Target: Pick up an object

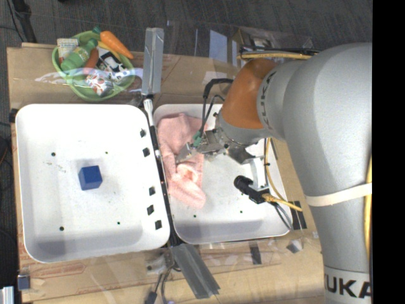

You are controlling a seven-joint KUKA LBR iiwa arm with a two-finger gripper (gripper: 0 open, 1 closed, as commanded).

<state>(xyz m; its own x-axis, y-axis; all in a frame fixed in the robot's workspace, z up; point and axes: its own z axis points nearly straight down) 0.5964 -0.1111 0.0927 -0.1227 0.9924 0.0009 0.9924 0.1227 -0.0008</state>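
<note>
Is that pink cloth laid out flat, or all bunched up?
Bunched up. The pink cloth lies in rumpled folds along the left side of the right bin, not spread flat.

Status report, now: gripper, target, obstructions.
Gripper down in right bin, on the pink cloth. Grasp unconfirmed. Blue block alone in left bin. Nothing blocking the cloth.

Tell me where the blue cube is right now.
The blue cube sits alone in the left bin of the camera view, near its middle, well apart from the pink cloth in the right bin.
</note>
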